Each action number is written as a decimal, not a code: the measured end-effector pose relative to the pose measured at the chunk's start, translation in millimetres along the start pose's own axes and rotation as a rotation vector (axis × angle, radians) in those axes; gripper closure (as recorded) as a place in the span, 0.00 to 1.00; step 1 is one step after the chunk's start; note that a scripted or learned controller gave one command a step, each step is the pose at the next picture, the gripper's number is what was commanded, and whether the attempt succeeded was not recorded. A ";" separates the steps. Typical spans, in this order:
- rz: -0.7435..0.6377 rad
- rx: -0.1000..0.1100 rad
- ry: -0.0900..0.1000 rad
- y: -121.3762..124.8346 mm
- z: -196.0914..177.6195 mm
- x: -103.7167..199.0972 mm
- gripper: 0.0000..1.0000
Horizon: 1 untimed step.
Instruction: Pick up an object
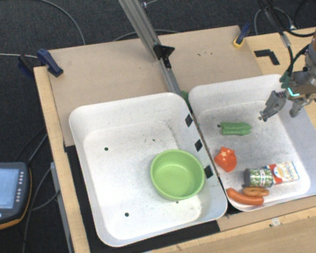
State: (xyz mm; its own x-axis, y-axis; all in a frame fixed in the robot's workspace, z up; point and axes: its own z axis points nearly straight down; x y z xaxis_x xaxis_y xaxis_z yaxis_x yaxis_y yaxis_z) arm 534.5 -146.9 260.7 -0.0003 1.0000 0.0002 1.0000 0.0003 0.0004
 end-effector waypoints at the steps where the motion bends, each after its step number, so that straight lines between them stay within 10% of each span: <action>1: 0.000 0.000 0.000 0.0 0.1 0.0 0.00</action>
State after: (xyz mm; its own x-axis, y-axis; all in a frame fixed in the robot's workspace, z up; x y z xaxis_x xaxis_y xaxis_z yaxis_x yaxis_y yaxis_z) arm 534.5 -146.9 260.6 -0.0003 1.0000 0.0003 1.0000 0.0003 0.0002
